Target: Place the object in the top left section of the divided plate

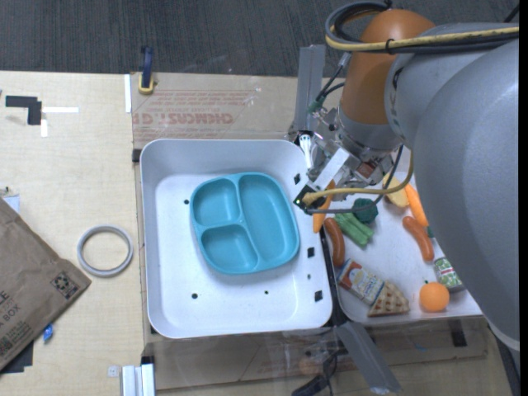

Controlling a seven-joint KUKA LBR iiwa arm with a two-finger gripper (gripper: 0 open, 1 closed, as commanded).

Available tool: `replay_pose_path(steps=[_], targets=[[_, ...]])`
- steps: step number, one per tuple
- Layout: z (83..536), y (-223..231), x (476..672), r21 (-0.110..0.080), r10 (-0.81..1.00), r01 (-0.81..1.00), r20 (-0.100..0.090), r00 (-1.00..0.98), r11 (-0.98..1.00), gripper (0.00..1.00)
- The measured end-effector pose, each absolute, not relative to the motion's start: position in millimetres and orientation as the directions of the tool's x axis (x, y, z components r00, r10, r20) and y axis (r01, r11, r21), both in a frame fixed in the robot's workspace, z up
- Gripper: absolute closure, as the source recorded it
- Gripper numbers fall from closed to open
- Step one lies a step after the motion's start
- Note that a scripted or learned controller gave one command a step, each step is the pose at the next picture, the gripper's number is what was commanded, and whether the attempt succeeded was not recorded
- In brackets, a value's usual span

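Grey arm w/ orange band reaches in from the right, over the seam between the two white bins. Tool sits low at the left edge of the right bin, just beside the left bin's right wall; can't tell how it stands or whether it has anything, too cluttered w/ cables and black parts.

Left bin holds the blue divided plate, three sections, slightly tilted, lying flat near the bin's centre. All three plate sections look bare blue.

Right bin holds the toy food: green piece just below the tool, dark green lump beside it, brown sausage along the bin's left edge, small carton, cracker-like wedge, orange fruit, orange carrot-like stick. Which of these is the task's object: can't tell; all lie in the right bin.

On the table left of the bins: roll of tape, brown cardboard.
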State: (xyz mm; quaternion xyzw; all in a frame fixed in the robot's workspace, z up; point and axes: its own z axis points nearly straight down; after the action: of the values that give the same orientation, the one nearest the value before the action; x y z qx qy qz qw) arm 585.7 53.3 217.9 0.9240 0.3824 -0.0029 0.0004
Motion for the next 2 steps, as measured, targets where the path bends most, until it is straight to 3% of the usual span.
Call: replay_pose_path(steps=[1,2], targets=[[221,115,599.6,0.000,0.392,0.392,-0.003,0.920,-0.920,1.00],[271,72,644.3,0.001,0.228,0.228,-0.001,0.974,-0.974,1.00]])
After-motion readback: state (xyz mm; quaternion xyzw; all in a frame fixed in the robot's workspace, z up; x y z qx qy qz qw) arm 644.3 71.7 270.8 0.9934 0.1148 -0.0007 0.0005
